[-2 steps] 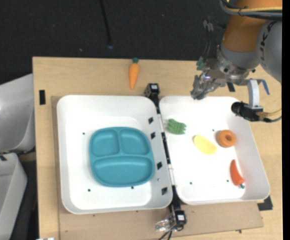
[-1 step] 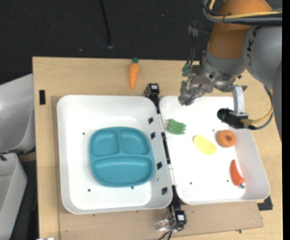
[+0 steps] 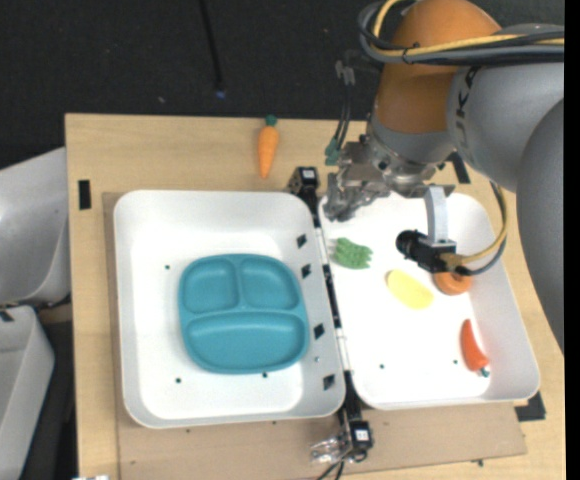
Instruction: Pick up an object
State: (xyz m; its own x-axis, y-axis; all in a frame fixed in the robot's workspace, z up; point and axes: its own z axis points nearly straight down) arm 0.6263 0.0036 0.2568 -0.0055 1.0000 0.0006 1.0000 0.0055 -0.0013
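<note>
The right bin [image 3: 510,368] holds a green leafy toy [image 3: 352,253], a yellow lemon-like piece [image 3: 409,289], an orange round piece [image 3: 453,282] and a red-orange chili-like piece [image 3: 473,347]. My gripper [image 3: 342,205] hangs over the bin's far left corner, just above and behind the green toy. Nothing shows between its fingers. A black fitting with a cable sits beside the orange round piece.
The left bin [image 3: 140,368] holds a blue divided plate [image 3: 242,311]. A toy carrot [image 3: 267,147] lies on the wooden bench behind the bins. The arm's grey body and orange band fill the upper right, above the right bin's back edge.
</note>
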